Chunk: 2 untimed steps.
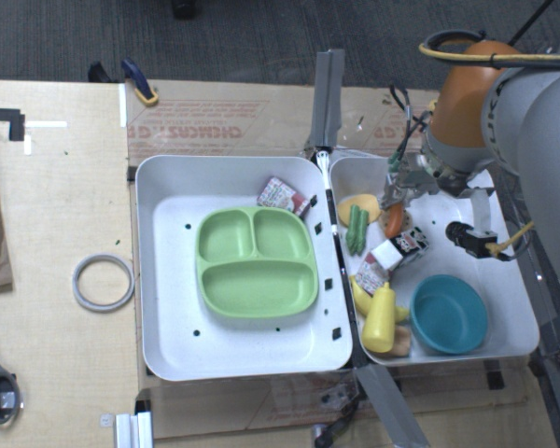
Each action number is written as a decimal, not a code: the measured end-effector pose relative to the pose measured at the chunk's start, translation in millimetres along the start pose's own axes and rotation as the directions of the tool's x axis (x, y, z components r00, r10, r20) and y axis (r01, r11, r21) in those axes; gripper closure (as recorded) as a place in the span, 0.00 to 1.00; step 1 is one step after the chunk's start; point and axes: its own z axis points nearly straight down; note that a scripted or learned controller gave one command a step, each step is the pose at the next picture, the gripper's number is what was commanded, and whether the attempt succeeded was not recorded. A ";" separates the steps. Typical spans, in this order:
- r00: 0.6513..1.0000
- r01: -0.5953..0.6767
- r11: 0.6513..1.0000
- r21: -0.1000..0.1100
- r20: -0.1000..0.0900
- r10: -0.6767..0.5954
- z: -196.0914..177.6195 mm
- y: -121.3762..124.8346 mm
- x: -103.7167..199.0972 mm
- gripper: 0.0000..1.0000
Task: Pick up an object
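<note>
The arm [527,110] is bulky and rounded, pale grey, with a glossy orange band [467,105] above the wrist. A yellow-sheathed cable [490,56] loops over it; thin black wires trail toward the dark metal tool [397,189].

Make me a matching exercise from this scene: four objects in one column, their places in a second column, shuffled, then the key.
Things:
1. green divided plate
2. blue bowl
3. yellow bottle
4. roll of tape

Places:
A. on the bench, outside the bins
B. front right corner of the right bin
C. middle of the left bin
D. front left of the right bin, beside the bowl

Pairs: 1-C, 2-B, 3-D, 4-A
</note>
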 end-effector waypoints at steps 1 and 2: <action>1.000 -0.008 1.000 0.008 -0.004 0.008 -86.3 13.4 58.4 1.00; 1.000 -0.006 1.000 0.009 -0.002 0.006 -94.6 13.6 57.6 1.00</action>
